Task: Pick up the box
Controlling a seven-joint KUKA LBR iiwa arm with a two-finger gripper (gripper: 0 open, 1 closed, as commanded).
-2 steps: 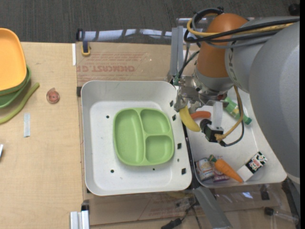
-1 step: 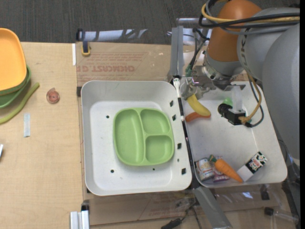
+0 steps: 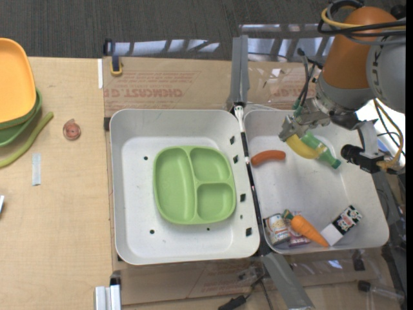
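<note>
Box (image 3: 342, 223) lay in the near right corner of the right bin (image 3: 361, 192), a small white carton with black patches, its long axis running on a diagonal from near-left to far-right. Just to its left sat a carrot (image 3: 308, 230), close beside it, with a small printed packet (image 3: 279, 228) beyond that. The gripper (image 3: 298, 126) stood at the far end of the same bin, well apart from the box, which lay toward the near edge and slightly right of it. A yellow banana (image 3: 306, 147) and a green bottle (image 3: 322, 154) sat directly beneath the gripper; whether either was gripped could not be told. An orange sausage (image 3: 267, 156) lay to the gripper's left. The left bin (image 3: 126, 186) bore a green divided plate (image 3: 193, 185). Judgement: the arm needed to travel toward the near corner and align across the box's short side.
</note>
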